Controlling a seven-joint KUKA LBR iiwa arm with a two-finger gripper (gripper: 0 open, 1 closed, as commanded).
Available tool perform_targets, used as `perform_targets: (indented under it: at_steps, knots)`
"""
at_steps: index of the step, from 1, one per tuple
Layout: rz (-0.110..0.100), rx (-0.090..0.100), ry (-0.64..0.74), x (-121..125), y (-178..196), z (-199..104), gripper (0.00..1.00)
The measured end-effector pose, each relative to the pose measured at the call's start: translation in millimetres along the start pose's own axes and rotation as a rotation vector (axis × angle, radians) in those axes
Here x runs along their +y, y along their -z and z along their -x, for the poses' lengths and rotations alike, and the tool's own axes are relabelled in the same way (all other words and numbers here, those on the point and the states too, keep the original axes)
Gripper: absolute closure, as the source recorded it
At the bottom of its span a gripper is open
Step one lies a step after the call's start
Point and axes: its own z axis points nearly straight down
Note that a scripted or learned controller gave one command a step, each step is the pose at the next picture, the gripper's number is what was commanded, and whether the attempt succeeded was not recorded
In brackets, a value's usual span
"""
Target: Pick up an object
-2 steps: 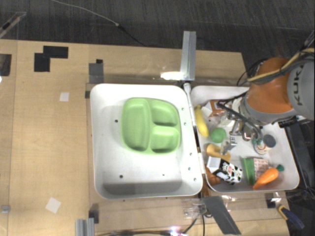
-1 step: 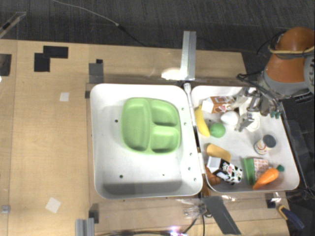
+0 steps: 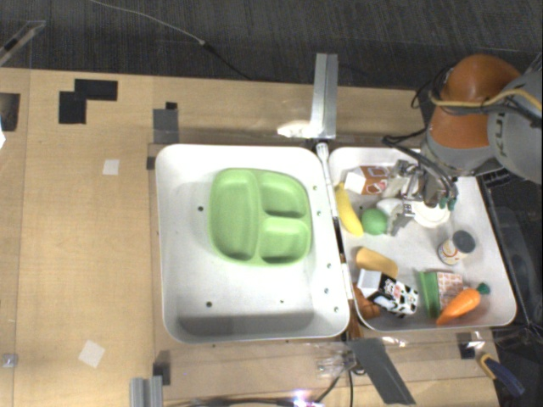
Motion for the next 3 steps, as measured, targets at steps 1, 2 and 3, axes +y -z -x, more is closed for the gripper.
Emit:
perform_targets:
  at_steps: [1,2,3]
  knots:
    - [0.002,-0.049,-0.122,19.7,-1.6,-21.3,0.0]
    - [0.028,-0.011,-0.184,-13.4,-1.5,-7.7,0.0]
    - [0.018,-0.051,-0.326,1.2,-2.3,-24.4,0.0]
